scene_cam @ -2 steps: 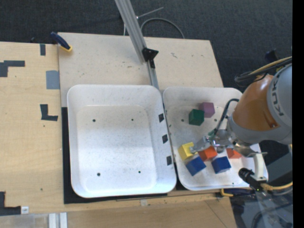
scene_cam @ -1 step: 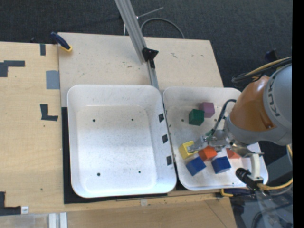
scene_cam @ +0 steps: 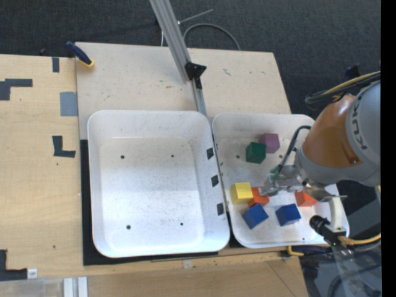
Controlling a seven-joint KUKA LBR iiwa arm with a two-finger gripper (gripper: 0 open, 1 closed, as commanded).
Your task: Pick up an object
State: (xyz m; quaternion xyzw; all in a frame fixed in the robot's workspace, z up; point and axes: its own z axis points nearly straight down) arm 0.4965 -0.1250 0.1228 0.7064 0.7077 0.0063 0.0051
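So I've got the arm reaching in from the right of the frame, hanging over the right bin. The gripper sits low in the middle of that bin, right next to the orange block, which pokes out just below and left of it. Honestly can't tell from here what the tool is doing; it's too small and blurry to call.

Around it: yellow block touching the orange one on its left, two blue blocks toward the bottom, a green block and purple block up top, another orange piece at right. The left bin fills the center of the frame.
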